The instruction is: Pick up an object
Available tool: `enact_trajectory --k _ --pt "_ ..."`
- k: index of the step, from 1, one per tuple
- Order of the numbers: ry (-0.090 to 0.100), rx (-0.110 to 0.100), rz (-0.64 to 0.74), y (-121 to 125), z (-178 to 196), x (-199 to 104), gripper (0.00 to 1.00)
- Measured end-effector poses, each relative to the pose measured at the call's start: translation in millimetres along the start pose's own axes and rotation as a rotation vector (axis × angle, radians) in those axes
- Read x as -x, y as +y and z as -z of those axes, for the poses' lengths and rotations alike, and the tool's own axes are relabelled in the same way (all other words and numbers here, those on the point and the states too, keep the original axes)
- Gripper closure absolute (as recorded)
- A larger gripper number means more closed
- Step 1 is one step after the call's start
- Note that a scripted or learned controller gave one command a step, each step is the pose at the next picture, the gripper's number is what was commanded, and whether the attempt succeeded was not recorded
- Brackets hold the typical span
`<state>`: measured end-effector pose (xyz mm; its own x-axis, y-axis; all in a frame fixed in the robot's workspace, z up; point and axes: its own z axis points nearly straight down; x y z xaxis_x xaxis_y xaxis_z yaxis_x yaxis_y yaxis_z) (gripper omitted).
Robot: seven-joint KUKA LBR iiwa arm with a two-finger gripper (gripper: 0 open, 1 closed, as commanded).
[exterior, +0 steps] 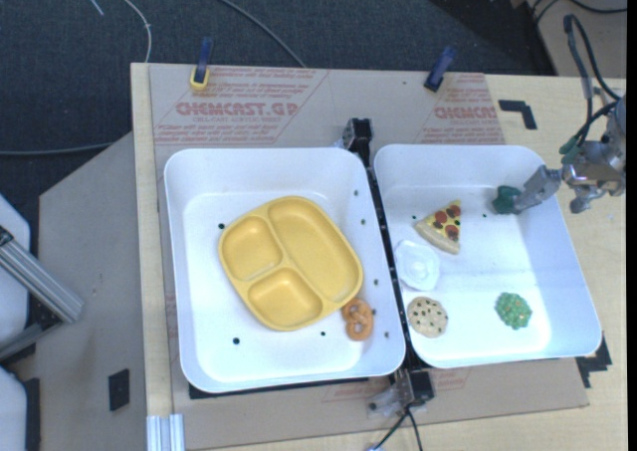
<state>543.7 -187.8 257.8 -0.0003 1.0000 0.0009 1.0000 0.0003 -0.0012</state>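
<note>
The gripper [518, 197] sits at the far right edge of the right bin [557, 240], and its dark green tips are small and blurry — I cannot tell how they stand, and nothing can be seen between them. That is the first thing that could go wrong: it might lift away with nothing at all. It is also very close to the bin's wall, so it could bump the rim or push a toy into the corner. The nearest toy is the pizza slice [441, 227], just left of the gripper, near the middle of the right bin. It is flat, yellow, with red dots, so it could slip out of a pinch. Lower down lie a white round piece [416, 264], a cookie [427, 316] with dark chips, and a bumpy green ball [514, 310] — all well apart. In the left bin [199, 190] rest a yellow tray [289, 262] and a pretzel [357, 319] touching its corner.
</note>
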Motion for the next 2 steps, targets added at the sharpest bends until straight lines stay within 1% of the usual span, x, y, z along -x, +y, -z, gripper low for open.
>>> enact_trajectory --k 1,2 --pt "0.002 -0.005 0.001 4.3 -46.2 -7.6 0.00" --pt "0.003 -0.006 0.000 2.7 -109.5 -9.5 0.00"
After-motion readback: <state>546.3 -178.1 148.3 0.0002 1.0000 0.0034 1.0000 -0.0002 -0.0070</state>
